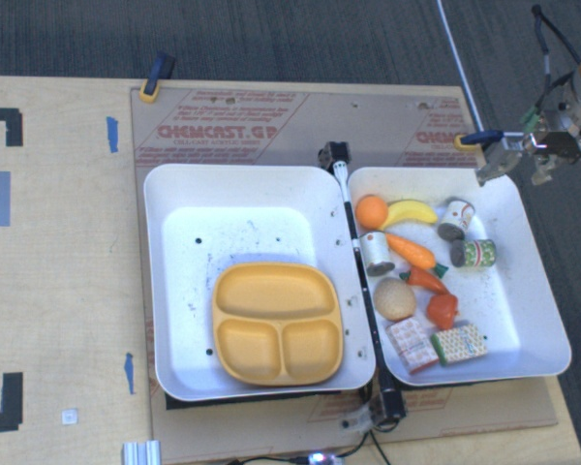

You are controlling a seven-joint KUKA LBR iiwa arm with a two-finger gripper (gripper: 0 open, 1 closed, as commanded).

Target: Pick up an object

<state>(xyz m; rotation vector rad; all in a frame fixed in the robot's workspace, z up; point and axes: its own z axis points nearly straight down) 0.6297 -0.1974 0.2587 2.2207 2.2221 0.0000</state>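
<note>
yellow divided tray [278, 333] in left bin [174, 221]

The arm reaches in from the far right, with little of it showing at the frame's edge. Its gripper [511, 163] hangs at the far right, pointing leftward and slightly down, carrying nothing that can be made out.

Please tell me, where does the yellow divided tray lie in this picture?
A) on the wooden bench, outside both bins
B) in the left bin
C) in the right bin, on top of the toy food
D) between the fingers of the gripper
B: the yellow divided tray lies flat inside the left bin, toward its near side, while the toy food is in the right bin.
</note>
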